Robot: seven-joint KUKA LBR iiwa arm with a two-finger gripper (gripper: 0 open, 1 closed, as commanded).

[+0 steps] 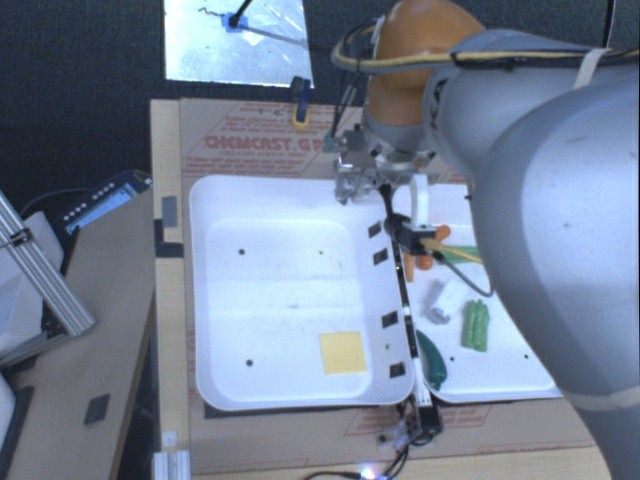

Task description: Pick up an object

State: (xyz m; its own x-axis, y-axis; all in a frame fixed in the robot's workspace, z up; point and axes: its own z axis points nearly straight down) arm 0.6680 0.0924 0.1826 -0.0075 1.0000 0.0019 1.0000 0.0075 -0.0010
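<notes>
Yellow square pad [343, 352], flat on the floor of the left white bin [215, 268], near the front right corner. Well apart from the gripper [346, 188], which is up at the back right corner of that same bin, right by the rim. Grip wide or narrow: cannot tell, too small and dark up there.

In the right white bin [505, 368], a few more little things. Orange piece [432, 248] near the wall between the bins, with a thin yellow-green stick [462, 256] just beside it. Small white bit [437, 303] a little nearer the front. Light green bumpy thing [475, 325] just right of the white bit, lying lengthways. Dark green thing [434, 360] at the front, close by the middle wall. All of them apart from the gripper.

Big grey arm [540, 168] reaching in from the right, over much of the right bin, with the orange band [415, 38] high above the wrist. Brown cardboard with red letters [250, 140] under both bins.
</notes>
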